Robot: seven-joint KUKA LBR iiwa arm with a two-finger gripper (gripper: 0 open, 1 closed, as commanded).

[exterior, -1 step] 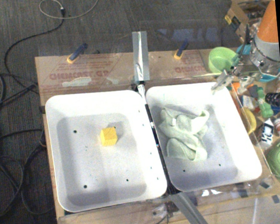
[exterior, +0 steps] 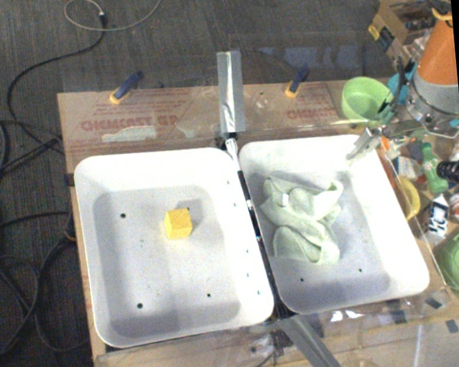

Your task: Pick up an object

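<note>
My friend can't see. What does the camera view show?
Two white bins sit side by side: the left bin holds a small yellow block, the right bin a crumpled pale green cloth. The robot arm is at the upper right, beyond the right bin's far corner.

a small yellow cube [exterior: 178, 223] lies left bin; crumpled pale green cloth [exterior: 304, 217] lies right bin.

Yellow block [exterior: 178, 223] unobstructed; pale cloth [exterior: 304, 218] crowds right bin [exterior: 396, 239].
</note>
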